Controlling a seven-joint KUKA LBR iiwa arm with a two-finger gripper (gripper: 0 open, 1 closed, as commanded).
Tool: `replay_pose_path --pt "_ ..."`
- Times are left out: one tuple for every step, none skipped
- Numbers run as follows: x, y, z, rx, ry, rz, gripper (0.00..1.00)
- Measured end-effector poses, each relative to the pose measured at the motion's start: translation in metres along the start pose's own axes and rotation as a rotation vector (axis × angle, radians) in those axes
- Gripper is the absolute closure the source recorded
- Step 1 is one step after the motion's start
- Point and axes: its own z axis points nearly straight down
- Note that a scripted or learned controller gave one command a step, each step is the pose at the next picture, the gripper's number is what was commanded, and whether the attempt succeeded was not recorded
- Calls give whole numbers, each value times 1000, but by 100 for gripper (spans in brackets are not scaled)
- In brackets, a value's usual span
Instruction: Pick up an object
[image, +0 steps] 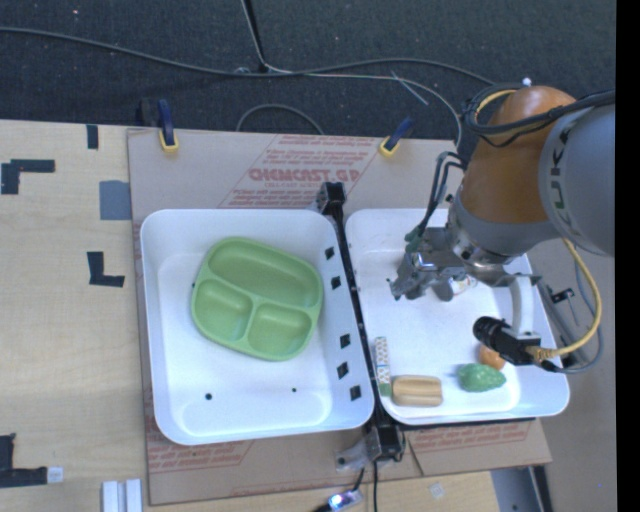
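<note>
The arm reaches in from the right and its hand (425, 277) hangs over the upper middle of the right bin (380, 235); whether it is spread or pressed together cannot be told from this angle, and nothing is seen between its tips. Three small pieces lie along the near edge of that bin: a tan bread roll (416, 390) close to the divider, a green leafy piece (482, 378) to its right, and an orange piece (490, 355) partly hidden behind a black fitting on the arm. All three sit well apart from the hand. The left bin (165, 400) carries a green divided plate (257, 297), lying flat. The roll looks the best candidate: probably light, likely a toy, stiff or slightly yielding, with rounded sides that may slip. Take hold across its short width, at mid-length. The plate would be awkward, being wide, flat and thin-rimmed. The green piece appears irregular and small, so a grip there may close on little.
</note>
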Motion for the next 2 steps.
replay_pose_path --pt "52 27 10 1 -1 2 100" --pt "96 44 9 -1 0 1 100"
